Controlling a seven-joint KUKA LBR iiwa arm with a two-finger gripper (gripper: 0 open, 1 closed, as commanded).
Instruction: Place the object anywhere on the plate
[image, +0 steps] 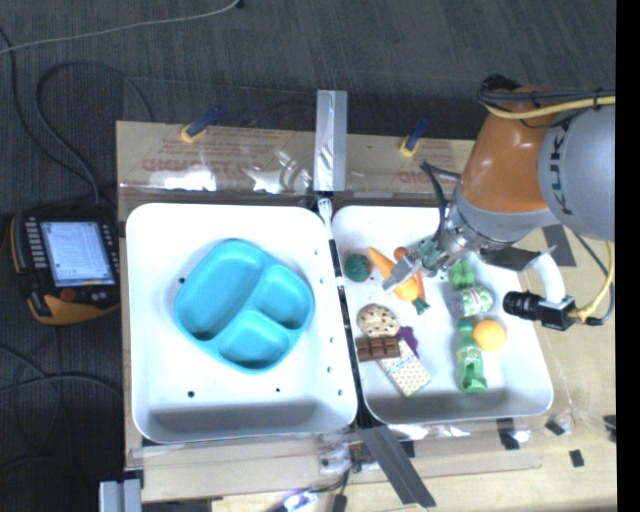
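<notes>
Where the pincer (417, 262) dips, orange toy (407, 290) half-hidden.

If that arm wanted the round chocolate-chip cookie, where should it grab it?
Probably by its rim, from straight above. The round chocolate-chip cookie lies flat, with its upper and left edges free. The brown chocolate bar touches its lower side, so the end effector should avoid closing there.
</notes>
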